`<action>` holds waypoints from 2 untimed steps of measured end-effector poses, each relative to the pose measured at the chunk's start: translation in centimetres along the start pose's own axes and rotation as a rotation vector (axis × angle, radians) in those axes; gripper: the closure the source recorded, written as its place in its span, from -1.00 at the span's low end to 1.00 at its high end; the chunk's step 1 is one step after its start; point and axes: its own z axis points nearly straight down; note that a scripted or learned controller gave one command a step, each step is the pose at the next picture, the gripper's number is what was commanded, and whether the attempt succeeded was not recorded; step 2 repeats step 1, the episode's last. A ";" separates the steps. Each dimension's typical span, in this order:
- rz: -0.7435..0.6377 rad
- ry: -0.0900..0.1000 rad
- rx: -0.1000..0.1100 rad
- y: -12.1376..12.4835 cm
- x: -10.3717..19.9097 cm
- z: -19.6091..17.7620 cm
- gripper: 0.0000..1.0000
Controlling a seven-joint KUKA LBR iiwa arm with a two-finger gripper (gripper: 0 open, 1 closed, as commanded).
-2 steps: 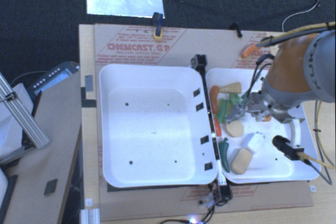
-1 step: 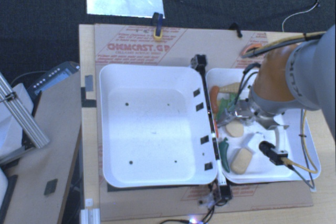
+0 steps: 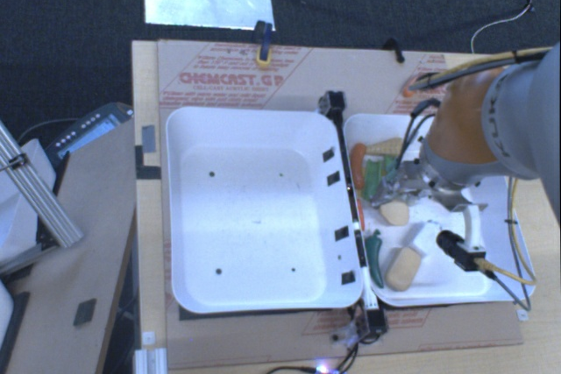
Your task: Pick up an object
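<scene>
The grey arm with its orange band (image 3: 460,123) reaches in from the right and hangs over the right shallow white bin (image 3: 500,289), covering much of that bin's far half. Its two-finger gripper (image 3: 399,188) sits low over the bin's left part, among the objects; whether it is wide, narrow or holding anything cannot be told.

Just below the gripper lies a small pale yellow rounded piece (image 3: 395,213), very close to it; contact is unclear. Left of the gripper, by the bin's left wall, lie an orange carrot-shaped piece (image 3: 358,164) and a green piece (image 3: 374,178), with a pale tan wedge (image 3: 384,147) behind them. Nearer the front lie a tan bread-like lump (image 3: 403,268) and a dark green curved pod (image 3: 374,257) beside it.

The left shallow white bin (image 3: 188,188) stands alongside, joined by a black clip strip (image 3: 344,188). A yellow and blue clamp (image 3: 263,44) sits on the brown lettered board (image 3: 228,74) behind.
</scene>
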 end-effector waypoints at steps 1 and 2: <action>-0.010 0.005 -0.004 -3.0 7.7 -9.5 1.00; -0.010 0.005 -0.004 -3.0 7.7 -9.5 1.00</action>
